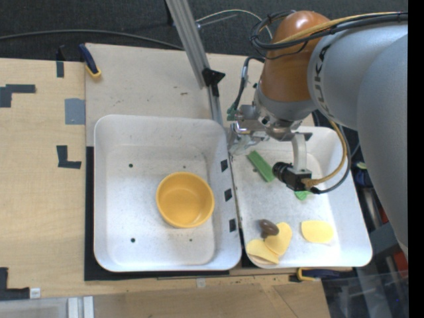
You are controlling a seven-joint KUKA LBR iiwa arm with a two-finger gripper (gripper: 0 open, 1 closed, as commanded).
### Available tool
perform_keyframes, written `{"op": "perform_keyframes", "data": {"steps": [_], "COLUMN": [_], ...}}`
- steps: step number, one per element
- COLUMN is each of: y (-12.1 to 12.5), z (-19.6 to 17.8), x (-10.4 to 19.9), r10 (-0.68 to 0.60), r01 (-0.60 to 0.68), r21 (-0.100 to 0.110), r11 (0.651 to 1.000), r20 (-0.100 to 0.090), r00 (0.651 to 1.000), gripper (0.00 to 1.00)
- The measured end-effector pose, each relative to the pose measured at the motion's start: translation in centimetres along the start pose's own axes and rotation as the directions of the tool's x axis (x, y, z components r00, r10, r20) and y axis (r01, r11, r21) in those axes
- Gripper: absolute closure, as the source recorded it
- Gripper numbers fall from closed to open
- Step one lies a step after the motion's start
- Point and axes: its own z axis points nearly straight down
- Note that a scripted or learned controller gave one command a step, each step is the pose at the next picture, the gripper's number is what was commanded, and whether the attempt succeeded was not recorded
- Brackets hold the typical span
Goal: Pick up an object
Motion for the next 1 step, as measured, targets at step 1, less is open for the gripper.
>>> {"op": "perform_keyframes", "data": {"steps": [1], "y": [-3.20], "z": [-0.68], "x": [4.19], "r10": [0.001], "r01": [-0.001], "r21": [0.001], "r11": [1.000], "r20": [0.001], "r00": [1.000], "gripper": [1.00]}}
